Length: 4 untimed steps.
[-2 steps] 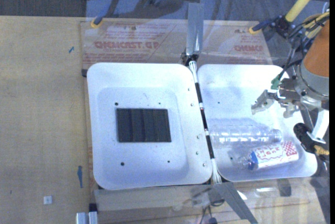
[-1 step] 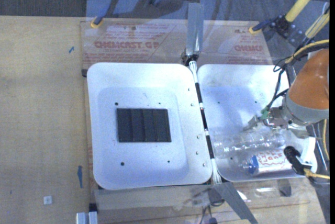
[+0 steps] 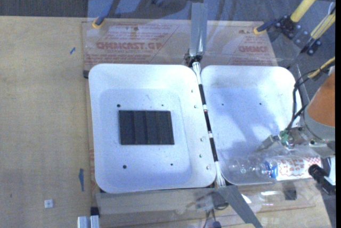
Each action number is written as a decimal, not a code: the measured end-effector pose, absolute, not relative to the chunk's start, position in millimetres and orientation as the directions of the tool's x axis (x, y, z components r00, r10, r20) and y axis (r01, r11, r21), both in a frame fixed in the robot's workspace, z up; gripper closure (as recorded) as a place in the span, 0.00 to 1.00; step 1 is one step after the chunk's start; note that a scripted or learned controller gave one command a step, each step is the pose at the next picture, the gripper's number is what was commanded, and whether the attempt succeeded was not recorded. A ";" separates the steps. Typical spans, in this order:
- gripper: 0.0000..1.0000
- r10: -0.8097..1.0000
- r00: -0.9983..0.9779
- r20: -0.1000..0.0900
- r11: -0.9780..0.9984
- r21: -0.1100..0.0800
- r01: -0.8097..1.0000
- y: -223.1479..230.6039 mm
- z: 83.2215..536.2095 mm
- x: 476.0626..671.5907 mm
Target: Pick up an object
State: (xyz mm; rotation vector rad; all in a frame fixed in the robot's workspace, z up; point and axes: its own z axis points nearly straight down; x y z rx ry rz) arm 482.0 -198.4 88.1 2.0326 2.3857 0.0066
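A clear plastic bottle with a blue and red-white label lies on its side along the near edge of the right bin. My gripper reaches in from the right, low over the bin's near right corner and just above the bottle. Whether it touches the bottle is unclear. A dark ribbed rectangular block lies flat in the middle of the left bin, far from the gripper.
The arm's orange band and cables hang over the right bin's right rim. A metal divider post stands behind the seam between the bins. Yellow-handled clamps sit at the back right.
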 end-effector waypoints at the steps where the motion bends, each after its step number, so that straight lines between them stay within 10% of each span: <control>1: 0.00 0.991 -0.133 0.000 0.133 0.011 0.991 -124.6 88.6 483.3; 2: 1.00 0.992 -0.129 -0.004 0.129 0.018 0.992 -126.2 99.8 485.0; 3: 1.00 0.935 -0.355 -0.010 0.355 0.011 0.935 -99.1 89.8 507.0; 4: 1.00 0.896 -0.445 -0.002 0.445 0.002 0.896 -116.8 243.8 480.0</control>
